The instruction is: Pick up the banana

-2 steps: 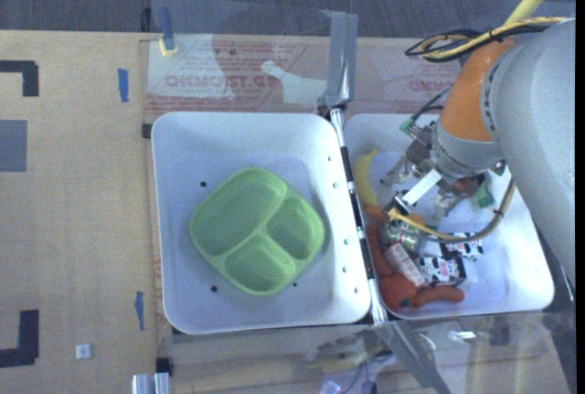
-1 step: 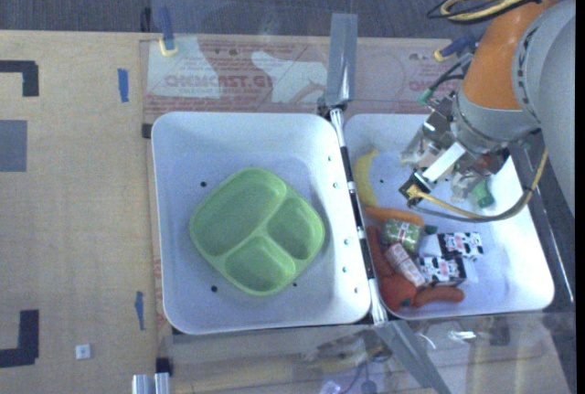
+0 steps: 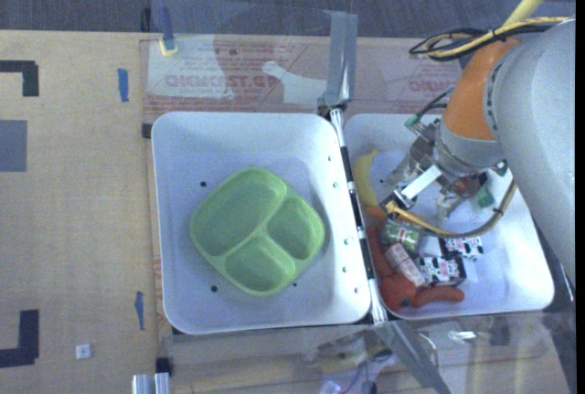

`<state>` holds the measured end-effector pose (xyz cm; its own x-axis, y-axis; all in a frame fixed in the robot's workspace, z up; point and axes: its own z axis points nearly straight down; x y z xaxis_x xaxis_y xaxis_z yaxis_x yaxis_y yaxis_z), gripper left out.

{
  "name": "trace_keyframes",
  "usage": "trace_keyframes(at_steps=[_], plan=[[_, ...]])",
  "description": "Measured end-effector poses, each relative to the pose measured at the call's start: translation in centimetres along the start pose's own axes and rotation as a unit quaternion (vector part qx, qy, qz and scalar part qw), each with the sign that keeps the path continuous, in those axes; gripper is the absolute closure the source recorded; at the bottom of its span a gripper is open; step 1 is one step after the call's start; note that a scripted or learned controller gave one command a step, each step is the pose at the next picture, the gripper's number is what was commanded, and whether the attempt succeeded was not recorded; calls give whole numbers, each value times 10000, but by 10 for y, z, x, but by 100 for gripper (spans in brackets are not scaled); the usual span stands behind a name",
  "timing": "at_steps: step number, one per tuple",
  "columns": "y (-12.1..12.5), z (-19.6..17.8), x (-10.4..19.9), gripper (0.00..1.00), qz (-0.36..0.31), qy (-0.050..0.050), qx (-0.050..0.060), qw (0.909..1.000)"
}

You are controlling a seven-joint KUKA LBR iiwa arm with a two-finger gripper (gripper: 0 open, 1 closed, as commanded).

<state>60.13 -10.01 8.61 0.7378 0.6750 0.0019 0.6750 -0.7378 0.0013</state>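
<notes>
Two shallow white bins are sitting side by side on the pale wooden bench (image 3: 73,200). Starting from the left, the left-hand white bin (image 3: 183,141) is holding a light green plastic plate with three compartments (image 3: 259,230), which is lying flat near that bin's centre and playing no part in the job. Across the shared wall, the right-hand white bin (image 3: 526,282) is carrying everything that matters. The curved yellow banana (image 3: 366,180) is lying at about nine o'clock in that bin, close along its left wall, with one end pointing toward twelve o'clock. Below it, at around seven o'clock, what looks like a small green-labelled can (image 3: 402,234) is resting on its side. At six o'clock a cluster of red-orange rounded toy pieces (image 3: 422,296) is crowding the near edge, with a black-and-white patterned packet (image 3: 455,257) lying just beside them toward the centre. The two-finger gripper (image 3: 437,196) is hanging over the bin's centre, at about three o'clock from the banana, near it but apart from it. I cannot tell whether the tool is spread or pressed together, since the wrist hardware is hiding it. The grey arm with its orange band (image 3: 471,100) is reaching in from two o'clock. As I judge it, the pick is not yet made: the banana is resting on the bin floor, and what is left is closing the gap toward nine o'clock, gripping the fruit and lifting it clear.
</notes>
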Motion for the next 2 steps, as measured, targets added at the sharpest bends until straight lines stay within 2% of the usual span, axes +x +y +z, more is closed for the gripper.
trace_keyframes(at_steps=[1, 2], plan=[[0, 0, 0, 0, -1, -1, 0, 10000], [2, 0, -8, 0, 1849, -5, 3, 9828]])
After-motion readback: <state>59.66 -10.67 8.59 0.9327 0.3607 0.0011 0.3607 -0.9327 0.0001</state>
